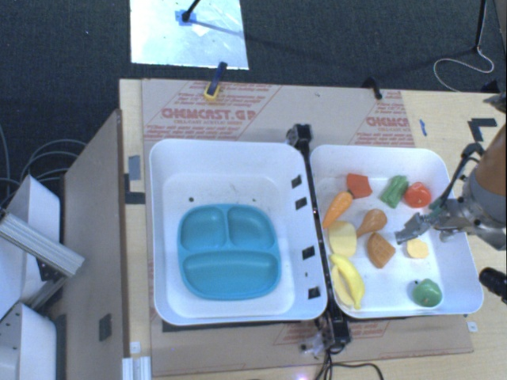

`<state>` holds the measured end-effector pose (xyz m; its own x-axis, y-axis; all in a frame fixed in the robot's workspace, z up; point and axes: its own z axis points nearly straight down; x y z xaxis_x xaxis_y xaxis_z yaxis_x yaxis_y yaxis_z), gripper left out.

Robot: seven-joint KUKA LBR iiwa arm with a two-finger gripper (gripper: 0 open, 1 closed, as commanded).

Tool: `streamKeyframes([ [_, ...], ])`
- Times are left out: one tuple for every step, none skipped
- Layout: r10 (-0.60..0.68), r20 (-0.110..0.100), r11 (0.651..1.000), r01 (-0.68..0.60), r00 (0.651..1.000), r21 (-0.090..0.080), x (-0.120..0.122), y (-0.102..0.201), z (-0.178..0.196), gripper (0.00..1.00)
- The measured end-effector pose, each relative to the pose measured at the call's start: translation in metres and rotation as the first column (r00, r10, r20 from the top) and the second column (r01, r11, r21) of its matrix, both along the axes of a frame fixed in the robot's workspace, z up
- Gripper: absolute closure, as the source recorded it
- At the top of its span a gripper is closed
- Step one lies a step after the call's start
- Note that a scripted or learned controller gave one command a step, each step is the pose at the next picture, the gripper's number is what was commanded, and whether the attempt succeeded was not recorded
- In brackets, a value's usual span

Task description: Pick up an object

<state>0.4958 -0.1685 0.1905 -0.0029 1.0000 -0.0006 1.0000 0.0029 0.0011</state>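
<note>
In the right bin (pixel 455 236) we see a group of small toy foods. A pale yellow piece (pixel 417 249) lies just beside the tip of the end effector (pixel 413 233), which reaches in from the right at low height. We cannot tell if it touches this piece, and nothing is seen between the tips. The picture is not sharp enough there, so we cannot tell its state.

Near it, a red round piece (pixel 418 194) and a green piece (pixel 394 189) lie at the far side of the bin, with a red-orange block (pixel 359 185) to their left. An orange carrot (pixel 338 206) lies close to the bin's left wall. Two brown-orange pieces (pixel 371 222) (pixel 380 250) are in the middle, one behind the other. A pale yellow round piece (pixel 342 238) sits above a yellow banana (pixel 348 282). A green round piece (pixel 427 292) lies near the front right corner.

The left bin (pixel 170 165) holds a blue divided plate (pixel 230 252) with three compartments.

Both bins stand on a brown board (pixel 261 109) on the bench (pixel 91 212). On the board we read red letters "CHEMCAST GP" behind the left bin, and the same print, partly cut off, behind the right bin.
</note>
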Motion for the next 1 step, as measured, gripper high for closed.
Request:
streamKeyframes([
  [-0.002, 0.009, 1.0, 0.002, 1.0, -0.001, 0.0121, 0.0033, -0.1056, 0.0],
])
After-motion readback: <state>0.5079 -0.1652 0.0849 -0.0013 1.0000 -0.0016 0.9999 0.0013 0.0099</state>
